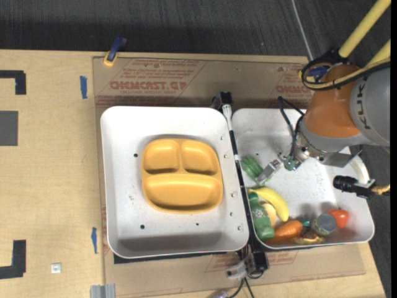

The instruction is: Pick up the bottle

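Green plastic, by the look of it, made up the bottle (pixel 262 218), which lay on its side at the near left of the right bin (pixel 356 194), close against the wall shared with the left bin (pixel 118 166). A banana (pixel 275 201) lay against its upper right side and a carrot (pixel 287 230) touched its lower end, so it was hemmed in on two sides. Further right along the same near edge sat a small can (pixel 322 223) and a tomato (pixel 339 216).

I judged the bottle light, stiff and rather slick, likely to roll or squirt out of a poor pinch. The best hold seemed to be across the middle of its body, square to its length, coming down between the bin wall and the banana, though the room there looked tight.

Beyond that cluster, a smaller green thing (pixel 251 165) lay near the dividing wall, and my gripper (pixel 282 164) hung just to its right, apart from the bottle and carrying nothing that I could see. Whether it was spread or pressed together I could not tell. In the left bin a yellow divided plate (pixel 182 174) sat in the middle, and at the far back the brown board (pixel 186 79) ran under both bins
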You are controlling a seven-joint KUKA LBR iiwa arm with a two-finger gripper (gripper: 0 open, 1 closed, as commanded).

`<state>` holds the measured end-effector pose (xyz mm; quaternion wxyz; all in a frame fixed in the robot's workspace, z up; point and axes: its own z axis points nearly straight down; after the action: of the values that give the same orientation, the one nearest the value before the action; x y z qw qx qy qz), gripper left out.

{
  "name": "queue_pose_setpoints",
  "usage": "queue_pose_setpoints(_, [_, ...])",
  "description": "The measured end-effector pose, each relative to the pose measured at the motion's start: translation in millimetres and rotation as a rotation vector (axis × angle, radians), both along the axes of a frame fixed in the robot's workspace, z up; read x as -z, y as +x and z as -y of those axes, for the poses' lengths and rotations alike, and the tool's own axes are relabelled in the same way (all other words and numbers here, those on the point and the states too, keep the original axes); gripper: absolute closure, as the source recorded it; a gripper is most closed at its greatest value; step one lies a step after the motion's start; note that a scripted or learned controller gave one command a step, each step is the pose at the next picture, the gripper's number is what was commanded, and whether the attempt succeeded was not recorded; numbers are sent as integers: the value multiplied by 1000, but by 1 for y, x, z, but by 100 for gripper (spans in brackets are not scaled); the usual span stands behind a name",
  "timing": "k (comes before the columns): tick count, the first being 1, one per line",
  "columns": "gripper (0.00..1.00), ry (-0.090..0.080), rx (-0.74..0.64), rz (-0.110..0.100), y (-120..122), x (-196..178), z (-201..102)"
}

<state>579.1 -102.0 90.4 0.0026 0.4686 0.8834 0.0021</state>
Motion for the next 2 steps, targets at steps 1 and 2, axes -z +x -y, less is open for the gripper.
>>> queue_pose_setpoints(1, [0,0,377,-4,53,-95,-35])
queue_pose_setpoints(2, [0,2,671,-5,3,4,7])
